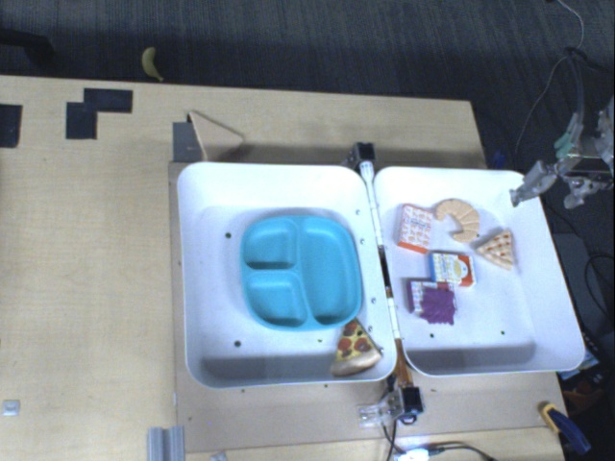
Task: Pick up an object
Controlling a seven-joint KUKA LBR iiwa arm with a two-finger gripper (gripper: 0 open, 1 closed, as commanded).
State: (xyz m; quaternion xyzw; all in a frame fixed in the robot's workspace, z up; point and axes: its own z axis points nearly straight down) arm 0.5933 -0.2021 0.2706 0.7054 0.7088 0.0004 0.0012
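The right bin (548, 334) holds a tan croissant (459, 217), a red-and-white box (416, 229), a small wedge of pie (497, 249), a small orange-and-white carton (452, 269) and a purple bunch of grapes (435, 303). In the left bin (207, 257) lie a blue divided plate (300, 270) and a pizza slice (356, 347) at the front right corner. My gripper (550, 192) hangs over the right bin's far right corner, open, with nothing between its fingers. It is right of the croissant and above the pie wedge, apart from both.
A divider rail (377, 248) runs between the two bins. Black tape marks (96, 111) lie on the bench at the far left. Cables (567, 75) hang at the upper right, and connectors (399, 406) sit at the front edge.
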